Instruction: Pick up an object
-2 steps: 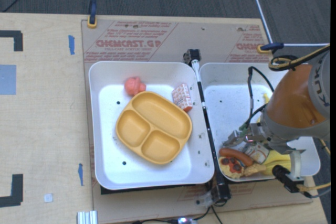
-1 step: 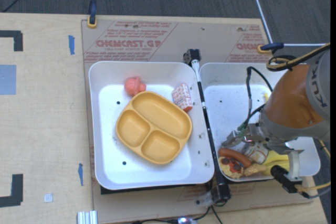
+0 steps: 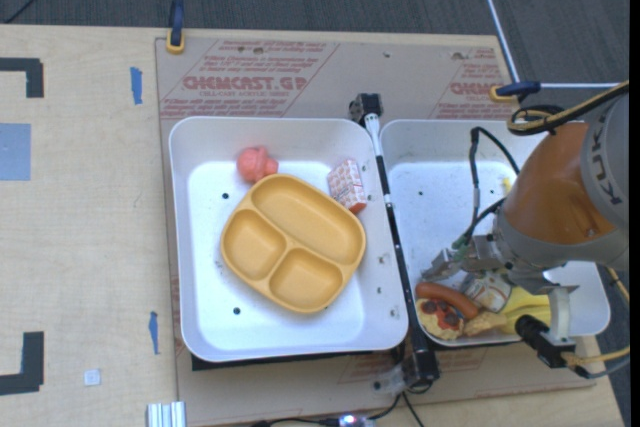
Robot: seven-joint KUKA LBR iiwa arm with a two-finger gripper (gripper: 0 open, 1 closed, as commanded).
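Note:
My gripper (image 3: 456, 267) is low in the right bin (image 3: 440, 131), at its front left part. It hovers just above a small heap of toy food. Directly under it lies a red-brown sausage (image 3: 440, 295) on a flat yellow piece with red spots (image 3: 452, 320). A pale crumpled item (image 3: 492, 293) and a yellow banana-like piece (image 3: 530, 314) lie to the right, partly under the wrist. The grey arm with its orange band (image 3: 560, 195) covers the right half of that bin. I see nothing lifted off the bin floor.
The left bin (image 3: 200, 245) holds a yellow three-part plate (image 3: 292, 243), a pink ball (image 3: 256, 163) at the back and a red-and-white packet (image 3: 347, 183) by the divider. Black cables loop around the arm. Blue clamps (image 3: 176, 23) grip the board.

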